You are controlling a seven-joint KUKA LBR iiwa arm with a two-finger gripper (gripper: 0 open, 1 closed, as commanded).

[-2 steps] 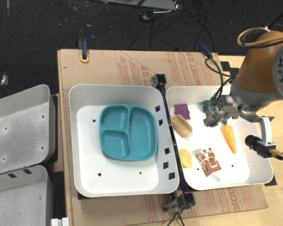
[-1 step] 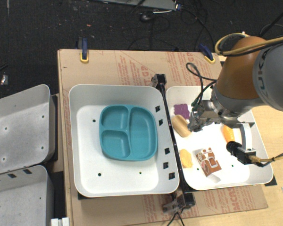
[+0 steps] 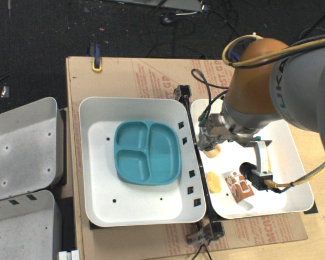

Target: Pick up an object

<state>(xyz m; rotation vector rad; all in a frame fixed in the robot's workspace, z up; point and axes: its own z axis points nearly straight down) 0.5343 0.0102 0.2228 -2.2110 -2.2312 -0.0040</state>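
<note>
Reaching into right bin (image 3: 300,145), gripper (image 3: 208,141) over pale object (image 3: 212,151); finger state cannot tell. Yellow piece (image 3: 213,182), brown item (image 3: 241,188) nearby. Teal plate (image 3: 148,152) in left bin (image 3: 92,145).

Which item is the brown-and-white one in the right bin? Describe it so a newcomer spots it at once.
Look at the right bin, under the arm. Near its front edge lies the brown-and-white object, small and boxy with striped markings. To its left sits the yellow piece, plain and rounded; the patterned brown one is yours.
</note>
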